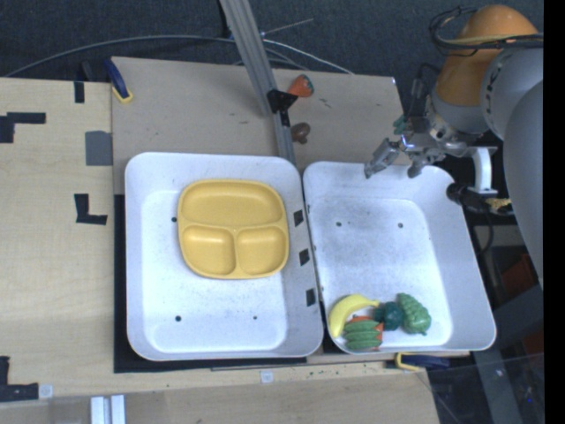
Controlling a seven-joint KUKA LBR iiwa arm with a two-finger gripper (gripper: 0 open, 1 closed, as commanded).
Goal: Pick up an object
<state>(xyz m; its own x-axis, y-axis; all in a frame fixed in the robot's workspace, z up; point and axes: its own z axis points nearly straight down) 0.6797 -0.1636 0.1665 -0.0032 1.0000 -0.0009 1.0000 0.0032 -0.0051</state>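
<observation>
Toy food sits nearest the lens, clustered in the near corner of the right bin: yellow banana, striped green veg, small teal piece, green leafy piece, all touching or just beside each other, far below the gripper. Gripper hangs over the far rim of the right bin, fingers spread apart w/ nothing between them. Arm w/ orange band rises behind it to the right. Left of the gripper, across the divide, the left bin holds a yellow divided plate, lying flat toward its far side.
</observation>
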